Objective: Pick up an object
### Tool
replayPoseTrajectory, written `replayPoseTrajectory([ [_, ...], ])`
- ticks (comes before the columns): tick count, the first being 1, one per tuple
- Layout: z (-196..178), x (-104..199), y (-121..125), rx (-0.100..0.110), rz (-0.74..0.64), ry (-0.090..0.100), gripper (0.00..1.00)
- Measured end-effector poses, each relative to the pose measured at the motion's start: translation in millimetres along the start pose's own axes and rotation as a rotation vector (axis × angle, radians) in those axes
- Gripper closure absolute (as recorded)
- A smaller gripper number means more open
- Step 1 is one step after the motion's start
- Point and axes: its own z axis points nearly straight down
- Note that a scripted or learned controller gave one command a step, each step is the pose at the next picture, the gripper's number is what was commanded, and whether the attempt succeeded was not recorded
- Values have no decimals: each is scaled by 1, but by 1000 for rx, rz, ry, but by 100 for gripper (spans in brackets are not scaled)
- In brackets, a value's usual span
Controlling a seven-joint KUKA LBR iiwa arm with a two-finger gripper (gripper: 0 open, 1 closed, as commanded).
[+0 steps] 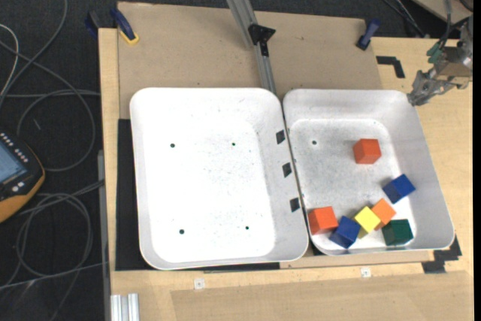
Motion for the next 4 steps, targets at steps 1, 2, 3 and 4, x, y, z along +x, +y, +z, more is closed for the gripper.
replayPoseTrajectory([
  [1,-7,53,-21,9,-5,6,100],
  [2,-2,115,-39,11,-5,7,100],
  [3,8,165,-62,12,-4,7,100],
  [4,6,225,-80,12,-6,7,100],
])
